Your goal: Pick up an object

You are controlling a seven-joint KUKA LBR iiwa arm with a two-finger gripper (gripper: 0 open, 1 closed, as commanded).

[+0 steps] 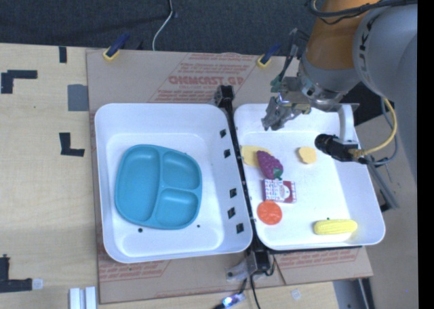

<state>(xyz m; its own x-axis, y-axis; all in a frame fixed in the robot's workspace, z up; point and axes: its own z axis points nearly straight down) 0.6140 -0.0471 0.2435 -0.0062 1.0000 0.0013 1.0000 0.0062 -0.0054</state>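
A purple grape bunch (269,164) is seen below the gripper (274,118), whose opening cannot be told.

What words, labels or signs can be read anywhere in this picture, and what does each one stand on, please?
"CHEMCAST GP": red print, as best it reads, on the brown cardboard sheet under the bins; the smaller red lines beside it are too blurred to read.
Red and white packet in the right bin: it bears printing, too small to read.
Black tape marks on the bench: shapes, not letters.
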